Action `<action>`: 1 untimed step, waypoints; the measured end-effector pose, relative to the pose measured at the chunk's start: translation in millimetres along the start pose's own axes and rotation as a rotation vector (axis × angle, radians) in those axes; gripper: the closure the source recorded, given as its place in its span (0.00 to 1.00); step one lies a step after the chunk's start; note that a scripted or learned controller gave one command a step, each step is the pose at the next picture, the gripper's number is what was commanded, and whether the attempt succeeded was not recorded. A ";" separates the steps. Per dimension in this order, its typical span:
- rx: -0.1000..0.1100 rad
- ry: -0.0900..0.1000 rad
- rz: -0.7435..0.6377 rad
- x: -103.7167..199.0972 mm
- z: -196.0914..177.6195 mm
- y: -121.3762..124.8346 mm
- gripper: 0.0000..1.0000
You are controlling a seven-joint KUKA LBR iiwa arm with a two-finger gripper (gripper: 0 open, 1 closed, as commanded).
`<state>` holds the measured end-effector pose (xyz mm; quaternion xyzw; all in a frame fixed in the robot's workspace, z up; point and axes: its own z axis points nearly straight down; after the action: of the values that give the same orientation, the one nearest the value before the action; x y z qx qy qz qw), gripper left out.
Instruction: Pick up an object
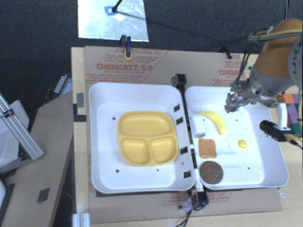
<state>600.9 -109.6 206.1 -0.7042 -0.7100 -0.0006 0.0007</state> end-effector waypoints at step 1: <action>-0.001 0.000 -0.001 49.1 -14.2 -17.2 1.00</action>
<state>583.3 -60.7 220.4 -0.7039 -0.7103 -0.0010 0.0005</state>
